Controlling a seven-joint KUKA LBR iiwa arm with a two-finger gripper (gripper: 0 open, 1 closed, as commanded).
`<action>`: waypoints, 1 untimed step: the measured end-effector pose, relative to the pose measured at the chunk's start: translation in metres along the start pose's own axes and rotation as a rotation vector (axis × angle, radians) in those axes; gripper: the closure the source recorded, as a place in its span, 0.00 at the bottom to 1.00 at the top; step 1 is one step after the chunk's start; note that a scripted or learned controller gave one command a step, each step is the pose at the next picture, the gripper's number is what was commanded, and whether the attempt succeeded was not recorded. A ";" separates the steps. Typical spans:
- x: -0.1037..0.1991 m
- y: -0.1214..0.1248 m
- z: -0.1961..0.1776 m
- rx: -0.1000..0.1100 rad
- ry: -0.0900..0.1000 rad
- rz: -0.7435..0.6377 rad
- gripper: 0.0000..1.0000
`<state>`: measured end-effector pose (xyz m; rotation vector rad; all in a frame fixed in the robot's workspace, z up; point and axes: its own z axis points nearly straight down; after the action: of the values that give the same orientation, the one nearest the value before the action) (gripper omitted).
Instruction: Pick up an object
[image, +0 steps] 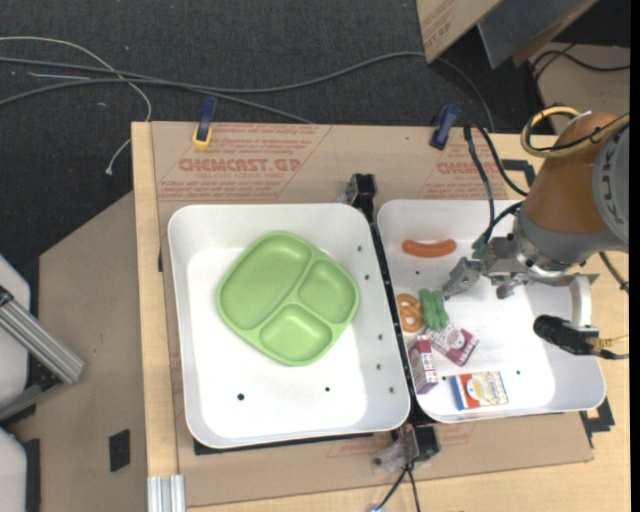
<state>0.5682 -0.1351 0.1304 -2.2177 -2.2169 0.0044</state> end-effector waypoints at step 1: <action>0.001 0.005 0.041 -0.015 0.002 0.001 0.00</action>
<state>0.5727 -0.1342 0.0896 -2.2256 -2.2225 -0.0141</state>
